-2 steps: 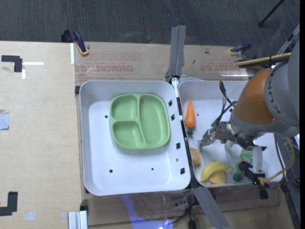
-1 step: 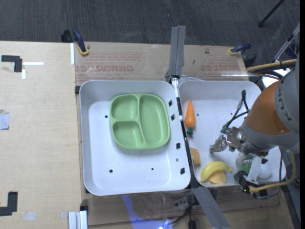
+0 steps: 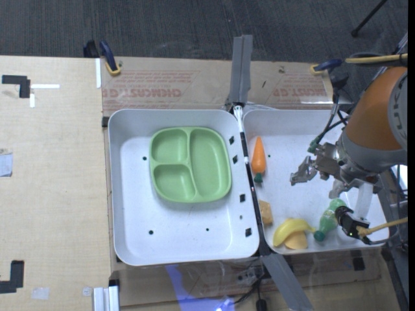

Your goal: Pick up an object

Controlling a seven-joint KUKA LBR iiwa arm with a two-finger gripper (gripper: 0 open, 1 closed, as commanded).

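**Candidate objects and hand, seen from above.** The task names no particular object, so every loose item in the right bin (image 3: 285, 127) is a candidate. A carrot (image 3: 259, 154) lies upright in the view against the bin's left wall. A tan block (image 3: 265, 213) sits lower on the same wall. A banana (image 3: 292, 228) lies at the near edge, with a pale orange piece (image 3: 297, 241) touching its underside. A green bottle-shaped toy (image 3: 328, 218) lies just to the right of the banana.

All five items sit along the walls and the near edge, leaving the middle of the bin floor bare. Objects lying against a wall give a grasp less room on that side, which probably makes the banana and the green toy the easier picks.

The hand (image 3: 303, 172) hangs over that bare middle, between the carrot and the green toy and touching neither. How far it is open cannot be told at this angle, though it appears to carry nothing. The arm (image 3: 379, 118) enters from the right and leans over the bin's far right corner.

The left bin (image 3: 130, 229) holds a green divided plate (image 3: 191, 164) set near its centre, well apart from the hand. Both bins rest on the table (image 3: 52, 173).
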